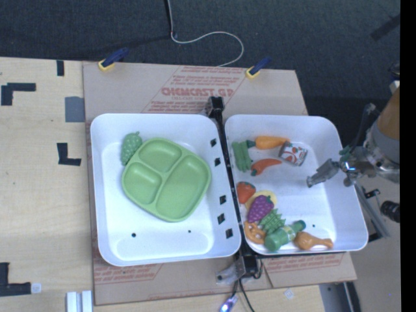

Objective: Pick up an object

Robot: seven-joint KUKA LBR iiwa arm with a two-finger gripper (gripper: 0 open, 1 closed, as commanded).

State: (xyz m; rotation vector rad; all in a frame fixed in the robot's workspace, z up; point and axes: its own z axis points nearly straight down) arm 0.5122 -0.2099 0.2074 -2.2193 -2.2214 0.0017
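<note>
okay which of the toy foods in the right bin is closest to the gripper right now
The small red-and-white can, lying at the upper middle of the right bin. It is nearest the gripper; the other toy foods cluster along the bin's left side and bottom.

Light wood counter [39, 194] with black tape marks at left. A brown cardboard sheet [188, 90] with red print lies flat on it, held by two blue-and-yellow clamps [114, 58] at its far edge. On the cardboard, two shallow white bins side by side, touching along the middle: left bin [104, 194], right bin [325, 132]. White cable [208, 38] loops over the dark floor [292, 18] beyond the counter.
</note>
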